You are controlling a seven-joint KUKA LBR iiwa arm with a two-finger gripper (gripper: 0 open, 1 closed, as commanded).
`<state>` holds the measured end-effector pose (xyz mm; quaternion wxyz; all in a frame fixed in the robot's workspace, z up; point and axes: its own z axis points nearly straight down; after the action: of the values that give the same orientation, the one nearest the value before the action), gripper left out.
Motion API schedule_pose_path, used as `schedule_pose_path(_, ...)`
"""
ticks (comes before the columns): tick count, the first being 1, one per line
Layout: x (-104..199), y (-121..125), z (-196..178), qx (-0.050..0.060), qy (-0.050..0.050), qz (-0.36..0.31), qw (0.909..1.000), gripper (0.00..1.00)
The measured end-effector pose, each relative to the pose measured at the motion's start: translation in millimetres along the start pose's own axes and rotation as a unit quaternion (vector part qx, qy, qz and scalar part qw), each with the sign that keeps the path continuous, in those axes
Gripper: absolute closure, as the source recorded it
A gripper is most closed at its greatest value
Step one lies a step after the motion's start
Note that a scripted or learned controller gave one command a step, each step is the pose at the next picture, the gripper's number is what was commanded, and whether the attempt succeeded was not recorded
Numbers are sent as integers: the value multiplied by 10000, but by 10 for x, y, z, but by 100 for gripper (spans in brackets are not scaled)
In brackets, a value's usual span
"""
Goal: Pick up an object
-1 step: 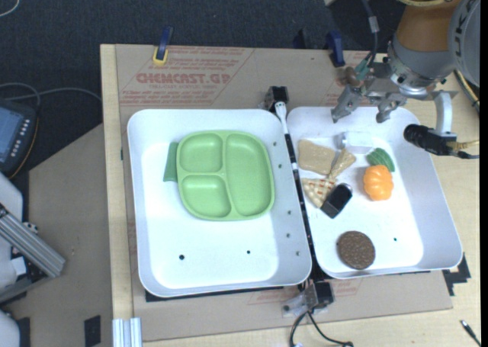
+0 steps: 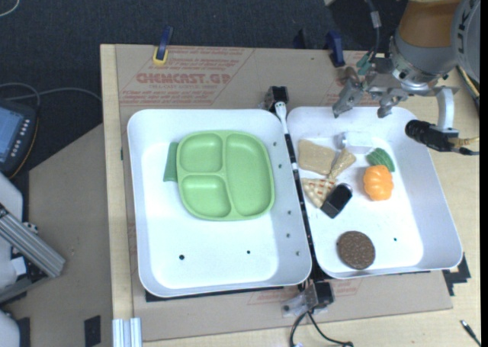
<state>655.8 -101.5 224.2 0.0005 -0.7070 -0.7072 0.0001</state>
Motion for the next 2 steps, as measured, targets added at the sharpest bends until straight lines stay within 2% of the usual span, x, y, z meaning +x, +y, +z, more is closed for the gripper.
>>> schedule_pose_path(1,13,-28,584,33,2,3,10000,0)
schedule_pose_path(2,-20,-105,1165,15,-1,3,10000,0)
